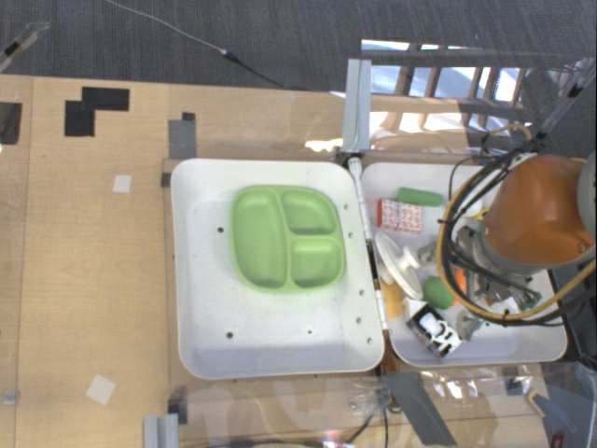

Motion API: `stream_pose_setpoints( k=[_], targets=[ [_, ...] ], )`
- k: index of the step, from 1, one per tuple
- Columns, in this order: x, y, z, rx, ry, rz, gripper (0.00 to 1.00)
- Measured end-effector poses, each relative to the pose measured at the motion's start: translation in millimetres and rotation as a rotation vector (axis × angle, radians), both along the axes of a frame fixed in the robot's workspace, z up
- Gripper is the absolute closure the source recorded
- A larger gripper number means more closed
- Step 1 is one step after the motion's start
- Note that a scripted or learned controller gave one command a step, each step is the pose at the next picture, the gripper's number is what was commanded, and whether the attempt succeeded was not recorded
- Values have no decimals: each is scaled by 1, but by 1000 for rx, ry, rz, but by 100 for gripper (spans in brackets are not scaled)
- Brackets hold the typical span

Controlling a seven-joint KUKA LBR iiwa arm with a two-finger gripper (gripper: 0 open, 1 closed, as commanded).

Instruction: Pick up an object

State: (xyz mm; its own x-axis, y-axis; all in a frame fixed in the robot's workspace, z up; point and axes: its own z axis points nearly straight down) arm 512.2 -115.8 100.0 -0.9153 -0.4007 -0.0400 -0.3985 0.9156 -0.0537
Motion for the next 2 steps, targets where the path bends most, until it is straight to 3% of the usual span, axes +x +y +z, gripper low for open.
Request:
stream_pose_setpoints(
  k=[1, 2],
  targets=[
    [6, 4, 16, 5, -21, 6, 100],
    [7, -2, 109, 34, 41, -91, 100]
  ],
)
